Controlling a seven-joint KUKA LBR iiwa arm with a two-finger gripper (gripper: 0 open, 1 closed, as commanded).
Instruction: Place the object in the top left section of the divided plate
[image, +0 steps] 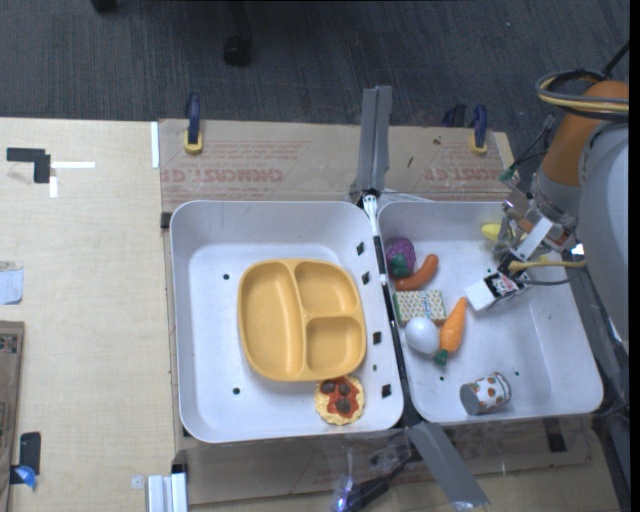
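**Near zone.** A small can (486, 393) is lying on its side close to the near wall of the right bin (560, 365), with bare floor around it. A toy pizza (339, 400) is sitting in the left bin (180, 330), touching the near rim of the divided plate (300, 375).

**Middle zone.** The plate is resting near the centre of the left bin, all three compartments bare. In this view the long compartment (265, 320) is taking up its left side and is judged to be the target section. The bin floor is lying open to the left of the plate and beyond it. Across the divider, a carrot (454, 325) is leaning against a white egg (421, 333), with a cracker (420, 305) just beyond. This cluster is leaving little room for a clean descent.

**Far zone.** A sausage (417, 272) and a purple item (400, 252) are lying against the divider. A yellow item (490, 232) is sitting at the far wall, just beside the gripper (520, 245). The gripper is hovering there, probably approaching it, so this is judged to be the task object. Whether the gripper is released or clenched cannot be told.
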